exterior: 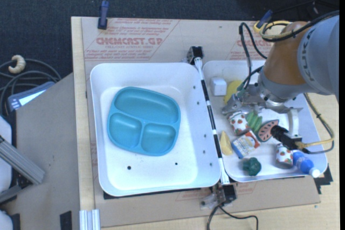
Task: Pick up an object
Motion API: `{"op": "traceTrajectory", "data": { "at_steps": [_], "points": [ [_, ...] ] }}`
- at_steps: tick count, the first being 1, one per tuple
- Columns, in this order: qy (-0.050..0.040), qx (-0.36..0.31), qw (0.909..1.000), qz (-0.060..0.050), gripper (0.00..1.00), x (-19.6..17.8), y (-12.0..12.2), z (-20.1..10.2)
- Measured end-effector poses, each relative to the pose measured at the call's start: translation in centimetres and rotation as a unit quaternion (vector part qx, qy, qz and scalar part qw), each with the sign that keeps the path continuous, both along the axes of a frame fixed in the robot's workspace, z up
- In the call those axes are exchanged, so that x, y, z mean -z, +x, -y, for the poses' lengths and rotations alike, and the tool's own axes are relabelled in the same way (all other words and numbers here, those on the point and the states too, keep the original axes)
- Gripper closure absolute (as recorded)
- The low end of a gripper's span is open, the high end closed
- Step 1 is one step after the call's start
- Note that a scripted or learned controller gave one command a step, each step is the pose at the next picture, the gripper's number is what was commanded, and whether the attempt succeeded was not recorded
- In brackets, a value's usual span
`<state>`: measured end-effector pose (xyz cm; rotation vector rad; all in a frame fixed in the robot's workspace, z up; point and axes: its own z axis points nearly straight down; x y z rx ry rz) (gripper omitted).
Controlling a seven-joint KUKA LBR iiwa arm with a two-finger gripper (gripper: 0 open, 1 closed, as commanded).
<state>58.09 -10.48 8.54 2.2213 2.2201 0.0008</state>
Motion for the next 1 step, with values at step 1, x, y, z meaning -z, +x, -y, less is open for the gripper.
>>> {"op": "traceTrajectory", "data": {
  "at_steps": [1],
  "points": [
    [0.0, 0.001, 1.0, 0.0, 1.0, -0.95, -0.01, 0.0]
  ]
}}
